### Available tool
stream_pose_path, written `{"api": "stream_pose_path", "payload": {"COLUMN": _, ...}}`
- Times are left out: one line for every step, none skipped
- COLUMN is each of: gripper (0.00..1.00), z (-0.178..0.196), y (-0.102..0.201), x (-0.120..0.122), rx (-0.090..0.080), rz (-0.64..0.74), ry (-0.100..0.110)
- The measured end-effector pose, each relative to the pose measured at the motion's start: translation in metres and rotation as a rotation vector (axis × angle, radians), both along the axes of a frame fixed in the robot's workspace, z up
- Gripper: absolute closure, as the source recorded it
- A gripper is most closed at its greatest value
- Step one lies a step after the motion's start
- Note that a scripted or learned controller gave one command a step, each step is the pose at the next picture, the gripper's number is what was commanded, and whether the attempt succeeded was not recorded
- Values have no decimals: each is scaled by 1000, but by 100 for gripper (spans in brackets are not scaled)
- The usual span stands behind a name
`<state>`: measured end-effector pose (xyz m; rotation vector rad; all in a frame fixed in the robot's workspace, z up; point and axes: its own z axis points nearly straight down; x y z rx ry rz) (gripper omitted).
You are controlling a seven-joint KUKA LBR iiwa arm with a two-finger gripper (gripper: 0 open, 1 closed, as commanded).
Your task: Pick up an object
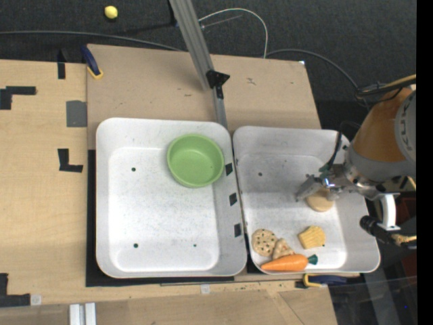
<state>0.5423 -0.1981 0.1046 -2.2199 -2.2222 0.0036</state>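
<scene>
In the right bin [284, 147], my gripper [315, 189] is down low, right over a pale tan rounded object [321, 202] that looks like a bread roll. Its fingers [301, 193] straddle the roll's top left side. A yellow ridged piece [312, 236] lies nearer the front. A round cookie [263, 241], a second biscuit [281, 248] and an orange carrot [287, 263] with a green tip rest along the front wall. The grey arm with its orange band [382, 131] comes in from the right.
The left bin [135, 202] holds a green bowl [195, 160] near its back right corner. A grey metal pole [196, 42] slants down to the divide between the bins. Cables run over the dark floor behind the bench.
</scene>
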Motion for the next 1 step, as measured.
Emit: {"api": "stream_pose_path", "payload": {"gripper": 100, "z": 11, "y": 1, "x": 1, "rx": 1, "rz": 2, "ry": 0}}
